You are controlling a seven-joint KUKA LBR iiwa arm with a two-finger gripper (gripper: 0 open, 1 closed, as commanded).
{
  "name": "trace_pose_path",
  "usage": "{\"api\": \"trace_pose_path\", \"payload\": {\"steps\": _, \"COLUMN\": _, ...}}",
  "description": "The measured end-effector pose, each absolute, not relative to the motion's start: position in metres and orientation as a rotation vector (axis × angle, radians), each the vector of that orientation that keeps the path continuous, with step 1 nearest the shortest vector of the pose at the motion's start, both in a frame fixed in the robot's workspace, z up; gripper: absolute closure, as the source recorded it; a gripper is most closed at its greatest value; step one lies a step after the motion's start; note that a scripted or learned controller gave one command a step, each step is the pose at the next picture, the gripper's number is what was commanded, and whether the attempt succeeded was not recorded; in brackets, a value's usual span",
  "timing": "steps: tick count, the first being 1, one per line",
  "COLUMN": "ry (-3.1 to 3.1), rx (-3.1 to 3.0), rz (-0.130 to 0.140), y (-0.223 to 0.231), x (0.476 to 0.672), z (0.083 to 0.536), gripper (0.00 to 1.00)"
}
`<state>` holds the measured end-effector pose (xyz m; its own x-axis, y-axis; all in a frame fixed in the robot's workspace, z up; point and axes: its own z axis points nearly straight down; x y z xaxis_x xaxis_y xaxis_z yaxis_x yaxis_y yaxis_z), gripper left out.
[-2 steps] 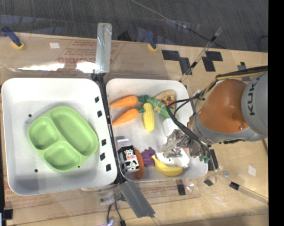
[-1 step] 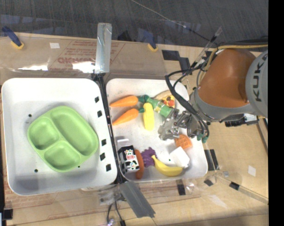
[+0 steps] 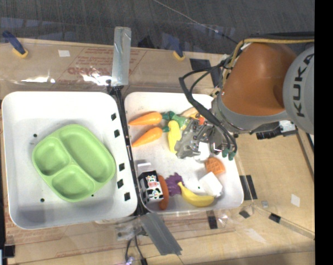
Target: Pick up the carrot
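Observation:
Two orange carrots lie in the right bin (image 3: 155, 99), near its left wall. The upper carrot (image 3: 146, 118) has green leaves (image 3: 169, 116) at its right end, and the lower carrot (image 3: 147, 135) lies just below it at a slant. My gripper (image 3: 188, 141) hangs low over the middle of this bin, right of both carrots and beside a yellow vegetable (image 3: 172, 136). It stands apart from the carrots, and nothing orange sits in it. The wrist with its orange band (image 3: 254, 76) and dark cables covers the bin's right part.
The right bin also holds a banana (image 3: 197, 196), purple grapes (image 3: 173, 180), an orange slice (image 3: 215, 165), a white block (image 3: 210, 183), a small black-and-white box (image 3: 150, 184) and a reddish sausage (image 3: 162, 196). A green divided plate (image 3: 73, 162) lies in the left bin (image 3: 23, 109).

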<state>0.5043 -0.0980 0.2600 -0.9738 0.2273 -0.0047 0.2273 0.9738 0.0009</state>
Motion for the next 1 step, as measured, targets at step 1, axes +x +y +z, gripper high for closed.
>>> {"api": "trace_pose_path", "payload": {"steps": 1, "ry": 3.095, "rx": 0.487, "rz": -0.004, "y": -0.1451, "x": 0.5528, "z": 0.3386, "gripper": 1.0}}
